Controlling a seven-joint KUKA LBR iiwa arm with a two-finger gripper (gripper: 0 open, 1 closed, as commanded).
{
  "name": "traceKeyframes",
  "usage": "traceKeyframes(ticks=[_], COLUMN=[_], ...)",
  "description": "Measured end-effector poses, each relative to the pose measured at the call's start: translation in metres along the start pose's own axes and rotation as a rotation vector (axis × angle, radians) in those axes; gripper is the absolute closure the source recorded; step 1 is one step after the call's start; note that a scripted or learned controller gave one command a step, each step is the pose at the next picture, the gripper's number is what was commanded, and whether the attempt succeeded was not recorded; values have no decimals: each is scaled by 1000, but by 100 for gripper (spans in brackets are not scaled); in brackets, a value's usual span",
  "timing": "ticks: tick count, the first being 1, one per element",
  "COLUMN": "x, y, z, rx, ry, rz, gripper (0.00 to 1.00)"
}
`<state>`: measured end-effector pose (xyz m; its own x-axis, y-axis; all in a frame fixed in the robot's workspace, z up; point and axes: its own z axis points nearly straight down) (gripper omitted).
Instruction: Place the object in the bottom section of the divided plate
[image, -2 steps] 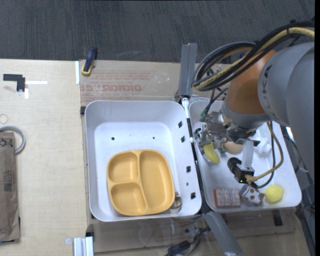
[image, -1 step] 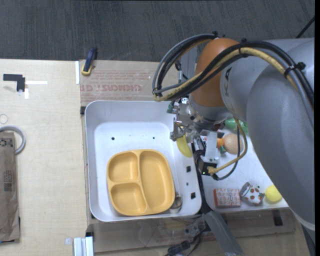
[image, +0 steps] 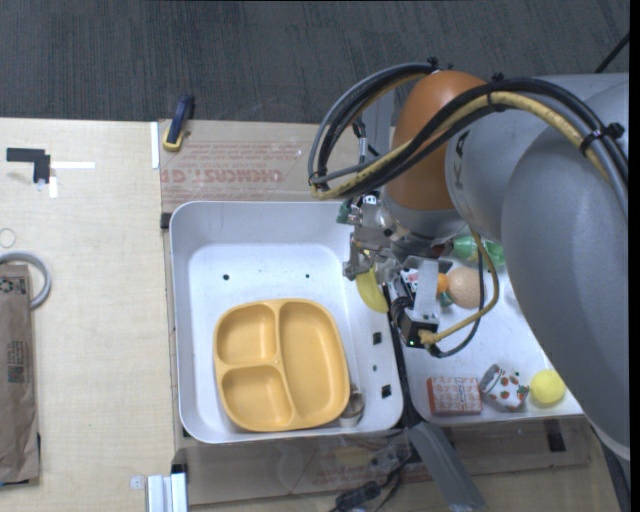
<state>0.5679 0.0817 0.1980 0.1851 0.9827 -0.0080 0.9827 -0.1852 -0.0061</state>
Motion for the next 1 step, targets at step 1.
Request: traceKeyframes(ticks=[1], x=[12], y=[-49], z=[-32], rx=[-1], ry=[4], rz=[198], gripper=[100])
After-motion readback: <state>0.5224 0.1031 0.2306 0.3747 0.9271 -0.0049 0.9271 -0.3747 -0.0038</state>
